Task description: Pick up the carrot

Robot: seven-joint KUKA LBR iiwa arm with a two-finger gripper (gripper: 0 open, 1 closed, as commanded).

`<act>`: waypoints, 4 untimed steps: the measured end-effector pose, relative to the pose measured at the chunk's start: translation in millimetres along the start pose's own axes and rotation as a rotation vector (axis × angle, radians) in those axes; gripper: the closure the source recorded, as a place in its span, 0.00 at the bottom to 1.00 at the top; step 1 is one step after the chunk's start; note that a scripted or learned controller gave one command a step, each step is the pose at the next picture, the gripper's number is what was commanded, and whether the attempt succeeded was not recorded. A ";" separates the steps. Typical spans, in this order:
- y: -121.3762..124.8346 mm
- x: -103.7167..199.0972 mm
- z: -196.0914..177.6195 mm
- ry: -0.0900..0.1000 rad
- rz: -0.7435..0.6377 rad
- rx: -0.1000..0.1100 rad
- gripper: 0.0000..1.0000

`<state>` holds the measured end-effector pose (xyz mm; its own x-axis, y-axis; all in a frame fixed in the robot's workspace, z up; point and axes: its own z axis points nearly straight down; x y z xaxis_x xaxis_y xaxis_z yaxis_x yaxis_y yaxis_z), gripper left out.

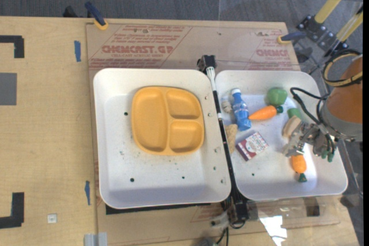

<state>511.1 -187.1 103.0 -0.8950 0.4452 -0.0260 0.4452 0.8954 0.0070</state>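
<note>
Left white bin [109, 181]: yellow three-part plastic plate [168, 120]. Right white bin [328, 181]: orange toy carrot [264, 113], blue bottle [239, 109], green ball [277, 94], small red box [251, 145]. Claw [304, 141] at right edge; spread or pinching, cannot tell.

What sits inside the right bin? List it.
The right bin holds a carrot, blue bottle, green ball, small red packet and second carrot. The end effector covers whatever lies beneath it.

You have open floor in the right bin [271, 178] below the red packet [252, 145]; the blue bottle [239, 109] and green ball [277, 95] crowd the carrot [264, 113].
</note>
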 end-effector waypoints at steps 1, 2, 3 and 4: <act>30.5 33.9 10.4 0.005 -0.559 0.002 1.00; 31.4 35.0 11.5 0.008 -0.560 0.000 0.00; -17.1 13.7 12.5 0.008 -0.763 -0.002 0.00; 11.2 24.4 11.9 0.009 -0.831 0.000 0.00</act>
<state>494.5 -166.2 90.6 -0.9322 -0.3615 -0.0147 -0.3614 0.9323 -0.0110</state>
